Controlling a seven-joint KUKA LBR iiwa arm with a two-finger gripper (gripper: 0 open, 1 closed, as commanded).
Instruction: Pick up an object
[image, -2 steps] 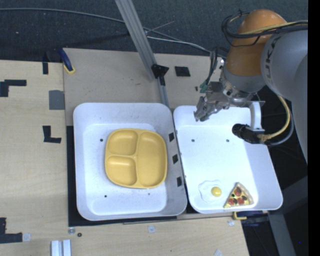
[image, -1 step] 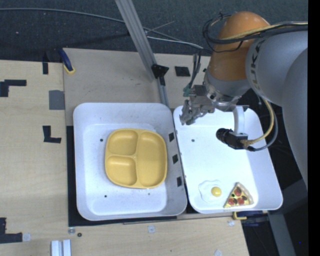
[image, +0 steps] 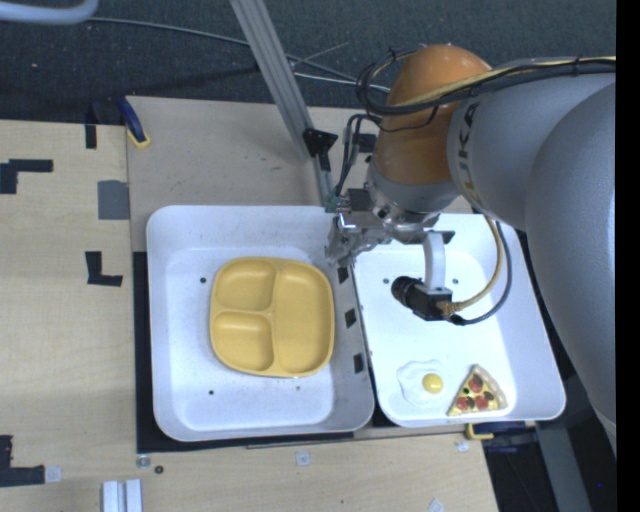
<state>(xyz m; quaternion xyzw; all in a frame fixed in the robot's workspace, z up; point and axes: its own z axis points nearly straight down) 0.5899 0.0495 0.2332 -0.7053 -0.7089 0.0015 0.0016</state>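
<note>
Arm: the grey arm (image: 540, 180) reaches in from the right and covers the far right part of the bench.
Left bin: the left bin (image: 160, 300) is white and shallow and bears one thing only.
Right bin: the right bin (image: 520, 330) has two small things at its near edge; its middle is bare.
Plate: a yellow plate (image: 272, 316) with three compartments lies flat in the middle of the left bin.
Gripper: the gripper (image: 343, 238) hangs over the wall between the two bins, at the far side, just beside the far right corner of the plate. Whether it is open or closed I cannot tell, and I see nothing held in it.
Pizza slice: a toy pizza slice (image: 478, 391) lies in the near right corner of the right bin.
Fried egg: a toy fried egg (image: 425, 381) lies just left of the pizza slice.
Step in hand: probably choosing and approaching a thing; nothing is picked yet.
How to do it well: the plate is the nearest, but it is wide and flat, so I think the grip should take its raised rim and not the middle. Come down straight, clear of the bin wall.
</note>
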